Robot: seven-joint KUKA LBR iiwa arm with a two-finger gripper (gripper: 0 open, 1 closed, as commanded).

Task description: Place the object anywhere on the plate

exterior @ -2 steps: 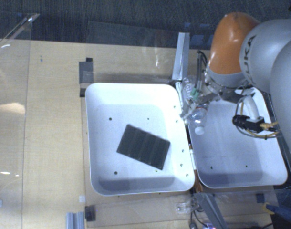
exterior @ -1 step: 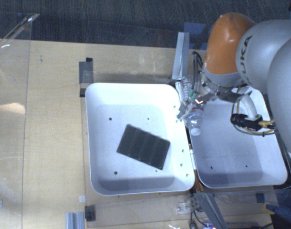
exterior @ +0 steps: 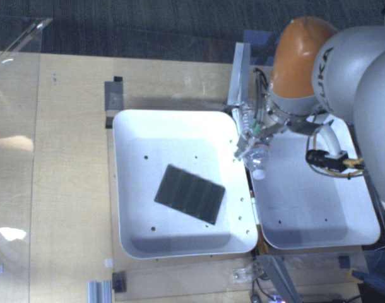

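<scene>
The left bin (exterior: 180, 182) is the landmark. Inside it, slightly toward its near edge, lies the dark rectangular plate (exterior: 190, 194), flat and turned at an angle. Just beyond the bin's far right corner, over the seam with the right bin (exterior: 319, 201), hang the jaws (exterior: 255, 150), clenched on a small clear object (exterior: 258, 161). Above them rises the grey arm (exterior: 356, 87) with its orange band, over the pale tabletop (exterior: 60, 169).

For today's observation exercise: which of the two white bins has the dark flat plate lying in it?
The left bin: the dark rectangular plate lies askew on its floor. The right bin has the arm above it.
</scene>
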